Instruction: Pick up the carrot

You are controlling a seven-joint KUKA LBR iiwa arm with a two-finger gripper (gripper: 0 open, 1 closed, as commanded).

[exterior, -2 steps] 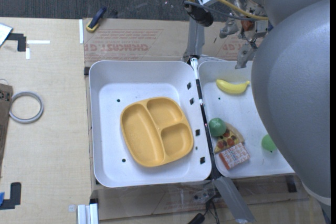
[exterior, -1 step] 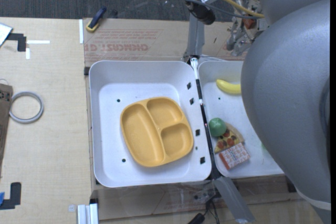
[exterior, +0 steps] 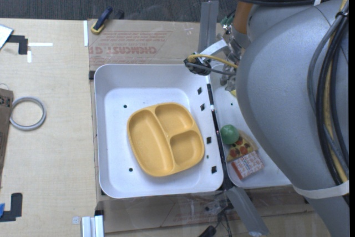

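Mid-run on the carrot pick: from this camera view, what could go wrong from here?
The arm covers most of the right bin, so a grasp there can't be checked from here. No carrot is identifiable; only a green ball, a slice-like toy and a small box lie crowded together, inviting a wrong pick. Loose cables hang near the bin rim and might snag.

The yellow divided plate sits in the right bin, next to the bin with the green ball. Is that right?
Not quite. The camera view shows the yellow divided plate in the left bin, not the right. The green ball does lie in the neighbouring right bin, as you said.
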